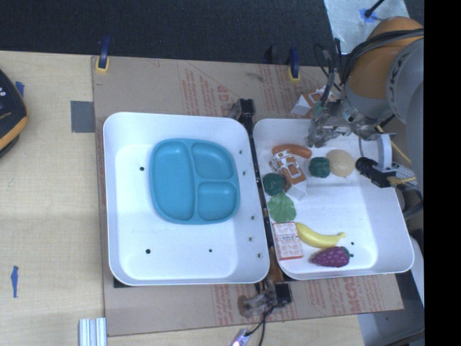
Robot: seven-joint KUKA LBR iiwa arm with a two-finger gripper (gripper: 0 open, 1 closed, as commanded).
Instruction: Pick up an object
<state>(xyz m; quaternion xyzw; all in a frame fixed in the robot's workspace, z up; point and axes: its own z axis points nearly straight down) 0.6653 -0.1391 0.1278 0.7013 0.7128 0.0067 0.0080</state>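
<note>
1. On my far left the bare bench (43, 215) runs out to the frame edge, with a dark yellow-trimmed device (9, 117) at its upper left edge.
2. The left bin (126, 258) holds a blue divided plate (194, 180), lying flat toward the upper middle. I see wide bare floor below it and along the bin's left wall.
3. The two bins meet at a shared rim, edge to edge, at mid frame.
4. In the right bin (382, 229) the objects crowd the left and upper parts: a dark green ball (274, 184) and a lighter green leafy piece (282, 208) by the left wall, and a red and white card (287, 240) below them.
5. Further in lie an orange sausage (291, 151) over a small printed packet (289, 169), a dark green round piece (320, 167) and a pale bun-like piece (341, 163), the last two just beside each other.
6. A banana (319, 236) and purple grapes (331, 256) lie near the bottom rim; the bin's middle right floor is open.
7. The gripper (325, 130) hangs over the upper rim of the right bin, above the sausage and bun. I cannot tell how its fingers stand; nothing is visibly between them.
8. The arm (382, 56) fills the upper right corner.
</note>
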